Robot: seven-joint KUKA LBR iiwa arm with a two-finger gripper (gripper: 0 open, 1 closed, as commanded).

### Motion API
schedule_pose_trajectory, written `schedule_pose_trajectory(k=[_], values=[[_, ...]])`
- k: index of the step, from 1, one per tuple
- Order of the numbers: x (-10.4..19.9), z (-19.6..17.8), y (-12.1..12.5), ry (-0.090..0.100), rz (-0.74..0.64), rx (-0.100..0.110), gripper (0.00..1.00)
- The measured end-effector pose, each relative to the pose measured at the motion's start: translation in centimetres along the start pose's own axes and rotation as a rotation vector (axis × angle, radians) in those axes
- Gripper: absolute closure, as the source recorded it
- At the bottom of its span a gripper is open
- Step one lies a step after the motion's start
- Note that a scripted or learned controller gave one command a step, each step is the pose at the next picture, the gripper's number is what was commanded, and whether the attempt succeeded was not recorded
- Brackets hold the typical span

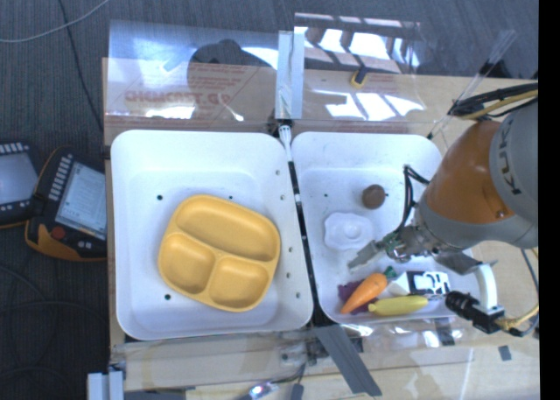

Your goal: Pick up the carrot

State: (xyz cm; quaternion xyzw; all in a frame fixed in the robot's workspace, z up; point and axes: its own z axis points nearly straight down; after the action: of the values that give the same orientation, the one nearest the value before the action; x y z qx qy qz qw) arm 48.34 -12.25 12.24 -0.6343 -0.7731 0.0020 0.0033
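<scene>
The carrot (364,291) is orange with a green top and lies at a slant near the front of the right bin (337,155). A yellow banana-like piece (399,305) lies just right of it and a purple item (349,287) peeks out on its left. My gripper (378,252) hangs just above and behind the carrot's green end, with grey fingers (363,256) pointing left over the bin. Nothing shows between the fingers. The arm's orange band (470,181) fills the bin's right side.
A yellow divided plate (219,251) sits in the left bin (140,171). In the right bin there are also a small brown ball (374,196) and a white cup-like piece (346,232). A handheld pendant (66,206) lies left of the bench.
</scene>
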Motion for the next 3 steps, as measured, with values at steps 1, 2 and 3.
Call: schedule_pose_trajectory(k=[1,2,3], values=[[-1.6,2.4,-0.3,-0.001,-0.072,0.001,0.0],[0.4,1.9,0.1,-0.001,-0.15,0.0,0.0],[-1.7,0.9,-0.3,-0.002,-0.312,0.0,0.0]])
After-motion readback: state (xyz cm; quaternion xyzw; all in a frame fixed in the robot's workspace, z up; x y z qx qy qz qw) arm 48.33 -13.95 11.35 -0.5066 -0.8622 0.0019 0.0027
